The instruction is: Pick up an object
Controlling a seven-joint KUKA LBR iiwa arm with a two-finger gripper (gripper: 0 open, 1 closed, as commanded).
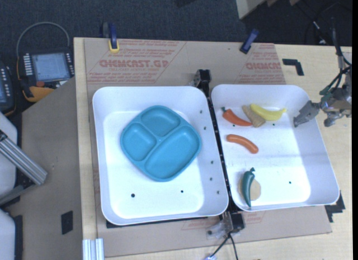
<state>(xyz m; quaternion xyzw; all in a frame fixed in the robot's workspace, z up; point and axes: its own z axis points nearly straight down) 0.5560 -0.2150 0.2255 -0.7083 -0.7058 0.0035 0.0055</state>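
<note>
Two shallow white bins sit side by side on the cardboard-covered counter (168,57). The left bin (106,141) holds one thing — a blue divided plate (161,150) with three compartments, lying flat near the bin's middle.

The right bin (313,164) holds the small toy foods. Near its back wall an orange-red chilli pepper (236,118) lies on its side, just beside a small tan piece (255,117) that I cannot name for certain, and a yellow banana (267,112) touches that piece on its other side. In front of them, apart from the group, lies an orange sausage-shaped piece (242,142). Toward the bin's front edge a dark teal pepper (246,183) rests against a round tan item (255,190), the two touching.

The hand (316,116) is at the right bin's far right rim, level with the banana but well apart from it. Its two grey fingers (303,116) look spread, pointing in toward the bin, and nothing shows between them — it has hold of no object. Every toy food lies on the bin floor
</note>
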